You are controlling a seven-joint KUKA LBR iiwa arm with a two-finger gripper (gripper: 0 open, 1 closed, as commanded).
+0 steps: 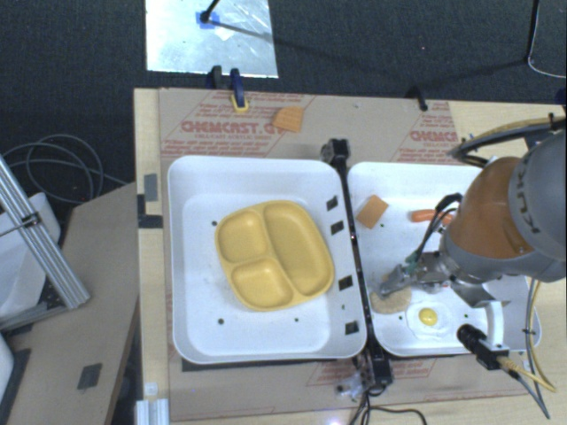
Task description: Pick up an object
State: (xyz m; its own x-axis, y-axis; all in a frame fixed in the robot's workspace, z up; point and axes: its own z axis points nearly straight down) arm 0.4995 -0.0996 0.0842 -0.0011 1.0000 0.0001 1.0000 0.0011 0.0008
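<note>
I am the big grey arm [518,215] with the orange band, and I reach in from 3 o'clock. My fingers [396,283] hang low over the right bin [447,177], near its 7 o'clock corner. I cannot tell if they are spread apart or squeezed together, because they look dark and small from up here.

Right under them, a bit toward 7 o'clock, lies a flat, round tan thing [388,303]. It looks like a cookie or a slice of bread. My fingers are on it or just above it, and I cannot tell which. I do not see it lifted up.

Just beside it, at 3 o'clock from it, is a toy fried egg [429,317], white with a yellow middle. Up at 11 o'clock in the same bin sits an orange block [372,211]. Near that block, toward 3 o'clock, is a little orange stick [423,215], partly hidden by my black wires.

The left bin [190,264] holds a yellow plate [275,255] with three parts, lying in the middle.

Both bins sit on the desk [372,122]. On the desk at 12 o'clock from the left bin lies one more tan piece [288,118]. Close by it, toward 9 o'clock, is a blue and yellow clip [237,91] at the desk's edge.
</note>
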